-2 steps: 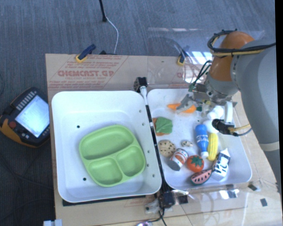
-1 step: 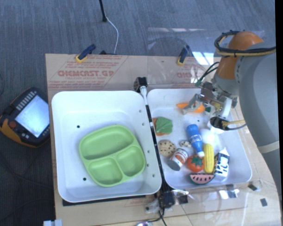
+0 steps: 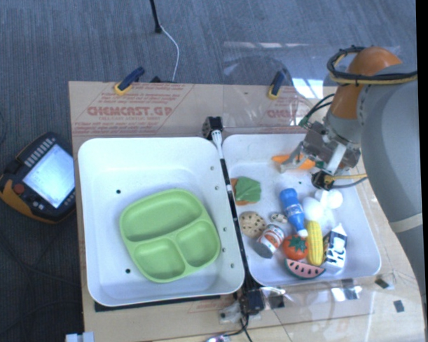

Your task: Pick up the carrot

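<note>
Gripper (image 3: 298,159) down at carrot (image 3: 282,158) in right bin (image 3: 357,267); can't tell the jaws' state. Best: center on carrot, confirm pinch, lift straight.

The bench (image 3: 93,115), seemingly board-topped, bears two white bins (image 3: 95,171), side by side and touching.

From my remote view, the gripper (image 3: 306,156) covers most of the carrot (image 3: 282,158); I see just its orange end. The arm (image 3: 388,126) is cut off at the right edge. Toys crowd the right bin (image 3: 259,148): the corn (image 3: 314,242) overlaps the tomato (image 3: 296,247), and the carton (image 3: 335,247) print is unreadable.
</note>
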Controlling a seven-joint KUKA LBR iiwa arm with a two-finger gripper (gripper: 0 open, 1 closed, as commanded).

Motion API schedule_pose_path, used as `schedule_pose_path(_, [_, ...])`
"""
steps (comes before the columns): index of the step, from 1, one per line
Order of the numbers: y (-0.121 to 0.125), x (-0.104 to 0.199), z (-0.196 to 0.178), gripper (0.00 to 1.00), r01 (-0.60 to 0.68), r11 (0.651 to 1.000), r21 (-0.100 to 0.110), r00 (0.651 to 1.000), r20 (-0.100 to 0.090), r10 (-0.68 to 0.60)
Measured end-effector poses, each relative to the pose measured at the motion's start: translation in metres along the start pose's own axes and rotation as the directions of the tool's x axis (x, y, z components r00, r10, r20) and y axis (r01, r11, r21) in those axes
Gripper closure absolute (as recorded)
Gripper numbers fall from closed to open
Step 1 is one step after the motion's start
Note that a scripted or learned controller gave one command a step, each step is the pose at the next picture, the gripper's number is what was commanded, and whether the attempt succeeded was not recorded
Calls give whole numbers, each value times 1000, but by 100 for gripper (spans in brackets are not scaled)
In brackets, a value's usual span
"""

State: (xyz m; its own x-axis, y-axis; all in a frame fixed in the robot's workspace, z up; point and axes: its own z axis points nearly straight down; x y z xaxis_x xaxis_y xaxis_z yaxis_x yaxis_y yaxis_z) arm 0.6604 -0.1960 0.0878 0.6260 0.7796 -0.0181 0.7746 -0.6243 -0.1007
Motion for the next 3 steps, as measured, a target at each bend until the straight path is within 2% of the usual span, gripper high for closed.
schedule_pose_path(1, [-5,-8,0,0,-8,999,-38,1000,-9,7])
schedule_pose_path(2, [-2,-12,0,0,-179,984,-25,984,-10,179])
schedule_pose_path(3, [-1,-15,-2,0,-232,972,-26,973,-14,232])
